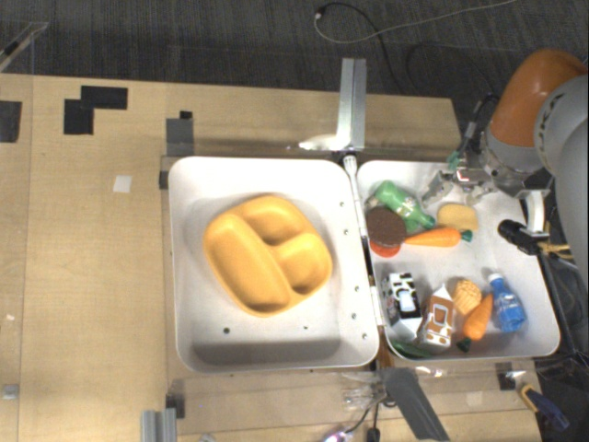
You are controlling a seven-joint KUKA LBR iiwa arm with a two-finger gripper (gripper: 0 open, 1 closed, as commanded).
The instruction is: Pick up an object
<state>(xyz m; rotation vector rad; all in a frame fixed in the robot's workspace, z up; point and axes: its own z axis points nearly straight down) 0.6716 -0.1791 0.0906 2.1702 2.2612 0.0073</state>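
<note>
Dark grey carpet across the top of the view, w/ a thin cable (433, 21) looping over it. Below that, a pale wood tabletop (83, 274) w/ a few black tape marks near its far-left corner. Two shallow white bins side by side toward the tabletop's right edge, a metal post (352, 99) standing at the far side where they meet.

Left bin (189, 339): 1 item, a big yellow three-section dish (267, 251), sitting about mid-bin.

Right bin (543, 339): packed. Counting: 1 green item (400, 201) at the far-left corner, 1 brown-and-red round thing (386, 228) just beside it, 1 pale yellow lump (457, 215), 2 carrots – one (433, 238) lying across the middle, one (478, 318) near the front edge. Also 1 black-and-white item (402, 295), 1 small printed carton (438, 320), 1 waffle-textured piece (467, 295), 1 blue bottle (506, 306) by the right wall.

Arm (543, 109) in from the right, orange band up top. Gripper (457, 175) sits over the right bin's far edge, just above the pale lump, nothing seen in it. Open or closed? Can't tell, too small and blurred.
</note>
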